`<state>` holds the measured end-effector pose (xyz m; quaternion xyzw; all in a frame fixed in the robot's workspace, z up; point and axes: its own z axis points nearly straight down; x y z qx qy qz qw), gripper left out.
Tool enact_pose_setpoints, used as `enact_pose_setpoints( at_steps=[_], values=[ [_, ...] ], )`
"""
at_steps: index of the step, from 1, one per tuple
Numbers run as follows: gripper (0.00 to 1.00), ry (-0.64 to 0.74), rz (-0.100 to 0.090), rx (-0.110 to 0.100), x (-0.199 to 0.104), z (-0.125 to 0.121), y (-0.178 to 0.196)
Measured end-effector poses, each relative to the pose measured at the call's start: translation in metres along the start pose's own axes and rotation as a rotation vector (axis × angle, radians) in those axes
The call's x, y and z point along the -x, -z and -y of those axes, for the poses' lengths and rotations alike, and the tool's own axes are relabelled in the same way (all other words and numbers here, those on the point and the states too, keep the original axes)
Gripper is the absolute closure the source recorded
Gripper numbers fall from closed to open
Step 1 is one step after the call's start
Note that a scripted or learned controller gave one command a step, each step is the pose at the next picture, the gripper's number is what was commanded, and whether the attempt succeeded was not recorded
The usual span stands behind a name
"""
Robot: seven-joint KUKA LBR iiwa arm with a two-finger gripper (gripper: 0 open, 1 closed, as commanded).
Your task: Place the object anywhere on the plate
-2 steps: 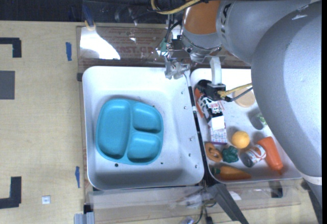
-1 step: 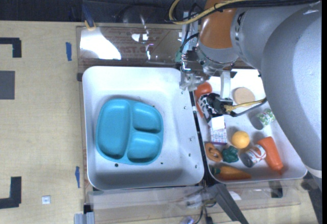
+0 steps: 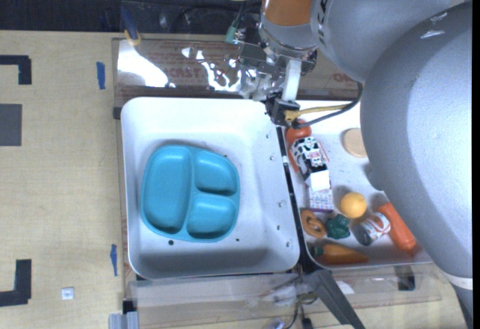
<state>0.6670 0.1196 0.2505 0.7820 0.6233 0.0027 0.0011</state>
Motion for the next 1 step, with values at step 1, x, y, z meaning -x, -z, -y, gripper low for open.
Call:
enact_pose_setpoints(
  at_steps=[1],
  values=[
    [1.00,0.079,0.001,-0.003,-0.0796,0.0199,-0.0041]
  ],
)
